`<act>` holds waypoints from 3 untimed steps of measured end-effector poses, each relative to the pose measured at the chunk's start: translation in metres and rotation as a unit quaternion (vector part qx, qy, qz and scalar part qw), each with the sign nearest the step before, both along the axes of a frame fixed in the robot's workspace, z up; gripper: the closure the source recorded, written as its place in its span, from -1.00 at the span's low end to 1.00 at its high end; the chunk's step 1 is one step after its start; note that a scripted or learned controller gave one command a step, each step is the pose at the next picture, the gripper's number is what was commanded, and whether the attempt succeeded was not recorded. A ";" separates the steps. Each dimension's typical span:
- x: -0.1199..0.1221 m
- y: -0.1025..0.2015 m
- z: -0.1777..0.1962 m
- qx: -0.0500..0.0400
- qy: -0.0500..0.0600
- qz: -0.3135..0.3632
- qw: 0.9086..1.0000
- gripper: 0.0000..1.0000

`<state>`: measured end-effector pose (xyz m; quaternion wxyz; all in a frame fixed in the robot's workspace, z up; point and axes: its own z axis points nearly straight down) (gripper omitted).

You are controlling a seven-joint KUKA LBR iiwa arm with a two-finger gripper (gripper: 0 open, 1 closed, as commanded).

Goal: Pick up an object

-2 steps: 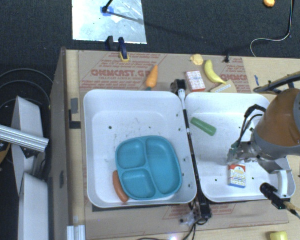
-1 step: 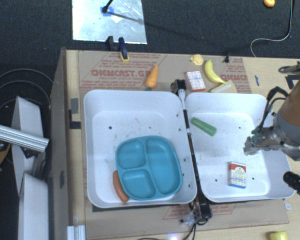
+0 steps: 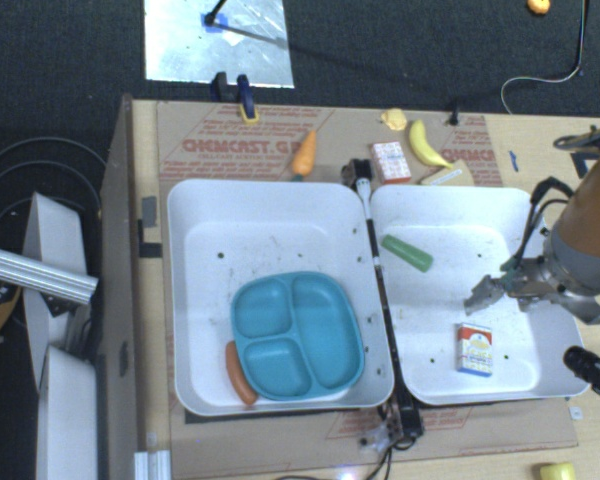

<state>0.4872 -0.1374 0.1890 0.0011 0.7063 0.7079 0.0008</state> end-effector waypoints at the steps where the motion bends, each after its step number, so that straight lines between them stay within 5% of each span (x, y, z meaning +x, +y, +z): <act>1: 0.002 0.001 -0.106 -0.004 -0.004 -0.001 1.000 -1.00; 2: 0.001 0.004 -0.094 0.001 -0.001 -0.001 1.000 1.00; 3: 0.045 0.070 0.000 0.000 -0.003 0.004 1.000 1.00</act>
